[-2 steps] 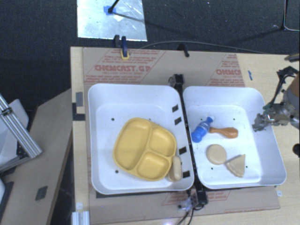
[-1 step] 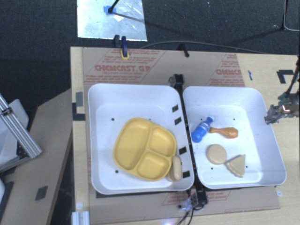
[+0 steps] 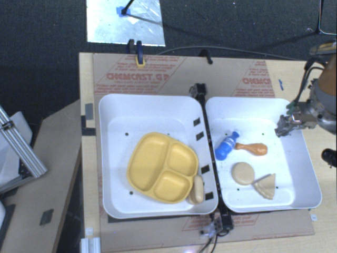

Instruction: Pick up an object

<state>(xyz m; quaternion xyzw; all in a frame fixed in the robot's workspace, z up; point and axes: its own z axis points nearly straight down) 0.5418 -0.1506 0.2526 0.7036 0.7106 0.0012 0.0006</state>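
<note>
In the right bin (image 3: pixel 300 157) lie a blue bottle (image 3: pixel 226 146), an orange drumstick-shaped toy (image 3: pixel 252 148), a round beige piece (image 3: pixel 243 173) and a tan wedge (image 3: pixel 265 185). The left bin (image 3: pixel 121 115) holds a yellow divided tray (image 3: pixel 162 167) with a beige oblong piece (image 3: pixel 197 188) against its right edge. My gripper (image 3: pixel 285 125) hangs over the right bin's far right rim, to the right of the drumstick and apart from every object. Nothing shows between its fingers.
A black divider with clips (image 3: pixel 206 141) runs between the two bins. Both bins rest on a cardboard sheet (image 3: pixel 158 73). A clamp (image 3: pixel 138 51) sits at the cardboard's back edge. An aluminium frame (image 3: pixel 18 146) stands at the left.
</note>
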